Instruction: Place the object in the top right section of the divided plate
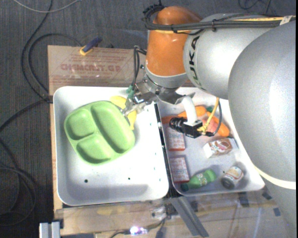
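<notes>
Camera view: green divided plate [100, 132] sits tilted in the left bin [69, 182], all sections bare. Gripper [131, 103] is down at the plate's upper right edge w/ a yellow object [120, 102], prob. a banana, lying right under/by its tip; can't tell whether it's pinched or just beside it. So placing isn't done: the object is at the rim, just outside the top right section. Left to do: carry it over that section & drop it. Right bin [248, 185] has a green bottle [200, 179], a can [232, 176], packets [178, 152].
</notes>
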Tool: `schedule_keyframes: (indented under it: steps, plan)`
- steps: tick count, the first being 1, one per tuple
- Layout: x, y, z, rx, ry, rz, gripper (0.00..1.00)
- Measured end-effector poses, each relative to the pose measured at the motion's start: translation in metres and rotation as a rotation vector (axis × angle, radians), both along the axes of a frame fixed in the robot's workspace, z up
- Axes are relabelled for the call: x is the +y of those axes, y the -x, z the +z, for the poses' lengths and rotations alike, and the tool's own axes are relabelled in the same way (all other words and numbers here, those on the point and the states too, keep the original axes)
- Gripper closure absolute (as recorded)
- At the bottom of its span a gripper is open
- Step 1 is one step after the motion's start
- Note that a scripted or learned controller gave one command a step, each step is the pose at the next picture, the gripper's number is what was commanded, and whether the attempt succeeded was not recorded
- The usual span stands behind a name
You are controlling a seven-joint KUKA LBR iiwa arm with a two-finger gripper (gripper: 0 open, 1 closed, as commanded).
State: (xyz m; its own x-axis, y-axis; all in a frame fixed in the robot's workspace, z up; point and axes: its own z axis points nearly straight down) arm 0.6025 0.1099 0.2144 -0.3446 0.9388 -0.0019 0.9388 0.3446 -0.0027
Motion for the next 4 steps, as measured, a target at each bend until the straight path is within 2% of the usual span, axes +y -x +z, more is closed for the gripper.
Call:
schedule_keyframes:
  steps: [1, 2, 3, 4]
  plan:
    - [-0.012, -0.065, -0.009, -0.001, 0.0, 0.225, 1.0]
    - [0.083, 0.002, -0.051, 0.003, -0.003, 0.127, 1.0]
    - [0.047, 0.043, 0.077, -0.001, -0.001, 0.327, 1.0]
    - [0.115, 0.054, 0.082, -0.001, -0.002, 0.445, 1.0]
